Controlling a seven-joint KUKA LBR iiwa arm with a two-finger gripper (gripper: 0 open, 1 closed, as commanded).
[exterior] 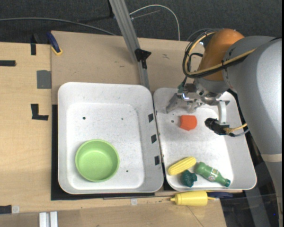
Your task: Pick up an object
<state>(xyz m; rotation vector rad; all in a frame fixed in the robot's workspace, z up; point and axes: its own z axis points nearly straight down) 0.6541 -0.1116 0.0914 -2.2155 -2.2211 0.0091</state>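
Gripper (180,103) above right bin (236,174), open, holding nothing. Orange block (189,122) just below the fingers, apart from them, on the bin floor. Likely to miss: descent off-centre, nudging the block aside, closing on air or clipping one corner.

- The grey arm (267,93) comes in from the right side of the camera view and bends leftward.
- An orange band (222,48) wraps the arm just above the wrist, with dark cables looping around it.
- The hand (180,100) hangs below the wrist, pointing down and to the left.
- Whether its fingers are apart or together cannot be told from this angle.
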